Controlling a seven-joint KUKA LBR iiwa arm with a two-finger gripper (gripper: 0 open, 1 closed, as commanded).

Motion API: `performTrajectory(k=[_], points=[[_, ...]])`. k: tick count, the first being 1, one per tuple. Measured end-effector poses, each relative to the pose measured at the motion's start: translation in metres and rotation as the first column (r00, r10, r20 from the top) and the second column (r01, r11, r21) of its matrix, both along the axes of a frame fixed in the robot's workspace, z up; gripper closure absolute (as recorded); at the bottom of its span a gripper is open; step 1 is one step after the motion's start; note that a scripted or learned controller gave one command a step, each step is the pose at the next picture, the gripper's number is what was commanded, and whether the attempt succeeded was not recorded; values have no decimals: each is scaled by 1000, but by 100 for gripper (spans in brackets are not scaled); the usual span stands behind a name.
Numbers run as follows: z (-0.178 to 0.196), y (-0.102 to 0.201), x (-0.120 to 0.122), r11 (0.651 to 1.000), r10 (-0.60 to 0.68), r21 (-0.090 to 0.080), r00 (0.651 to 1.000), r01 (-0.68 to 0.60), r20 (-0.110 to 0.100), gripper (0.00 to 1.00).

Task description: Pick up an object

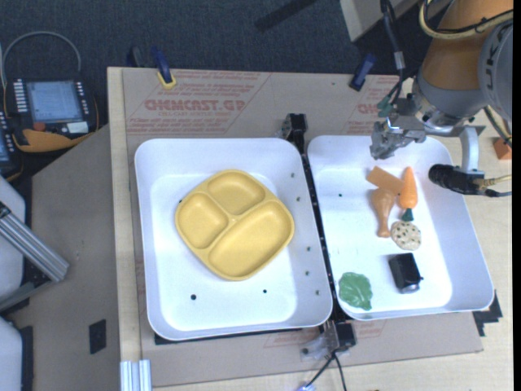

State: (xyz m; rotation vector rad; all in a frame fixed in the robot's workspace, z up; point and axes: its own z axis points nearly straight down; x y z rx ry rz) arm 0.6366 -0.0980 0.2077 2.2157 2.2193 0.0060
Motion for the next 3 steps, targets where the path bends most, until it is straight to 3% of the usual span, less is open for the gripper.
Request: performTrajectory(k=[1, 3], points=[[62, 1, -5, 1000, -1, 0, 1000, 1, 1, 100], [29, 113, 1, 1000, 1, 2, 1000, -1, -10, 100]])
